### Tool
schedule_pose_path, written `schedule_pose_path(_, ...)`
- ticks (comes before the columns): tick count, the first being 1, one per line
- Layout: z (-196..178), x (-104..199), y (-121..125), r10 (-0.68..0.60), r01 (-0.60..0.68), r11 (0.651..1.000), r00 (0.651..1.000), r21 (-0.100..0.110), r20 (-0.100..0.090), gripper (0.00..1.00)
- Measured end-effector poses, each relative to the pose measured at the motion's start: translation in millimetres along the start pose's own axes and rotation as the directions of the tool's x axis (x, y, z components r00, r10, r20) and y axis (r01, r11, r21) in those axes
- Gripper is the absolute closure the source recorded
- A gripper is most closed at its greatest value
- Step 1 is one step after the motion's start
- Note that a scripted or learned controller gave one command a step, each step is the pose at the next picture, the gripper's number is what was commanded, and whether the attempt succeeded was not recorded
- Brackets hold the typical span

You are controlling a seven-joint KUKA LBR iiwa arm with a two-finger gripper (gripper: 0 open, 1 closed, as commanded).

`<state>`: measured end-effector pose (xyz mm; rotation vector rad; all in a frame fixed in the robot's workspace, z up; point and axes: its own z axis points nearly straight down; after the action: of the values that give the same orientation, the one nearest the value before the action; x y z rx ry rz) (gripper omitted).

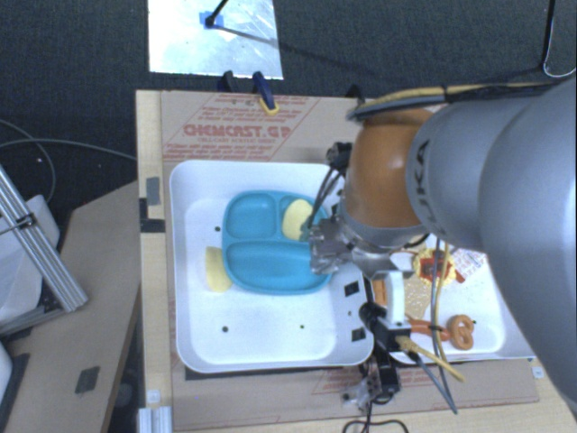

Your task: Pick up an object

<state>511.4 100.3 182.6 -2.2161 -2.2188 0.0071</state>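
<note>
- Cardboard covers the tabletop (243, 120) under two white bins.
- Left bin (198, 332) holds a blue divided tray (261, 260); a yellow object (297, 217) rests in its upper right compartment.
- Gripper (326, 246) sits above the tray's right edge, near the yellow object; its state cannot be told.

The grey arm (487, 179) reaches in from the right, its orange-banded wrist (388, 183) angled downward.

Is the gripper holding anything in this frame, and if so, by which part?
It cannot be told. The gripper sits low over the right edge of the blue divided plate, beside a yellow object, but the arm's wrist covers its tip.
</note>
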Motion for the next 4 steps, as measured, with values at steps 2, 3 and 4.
schedule_pose_path(2, -68.4, 90.9, -7.8, -0.001, 0.001, 1.000, 1.000, -0.008, 0.000, 0.00)
schedule_pose_path(3, 77.6, 88.9, 45.5, 0.002, -0.002, 1.000, 1.000, -0.008, 0.003, 0.00)
schedule_pose_path(4, 90.3, 92.2, 86.3, 0.001, -0.001, 1.000, 1.000, 0.027, -0.002, 0.00)
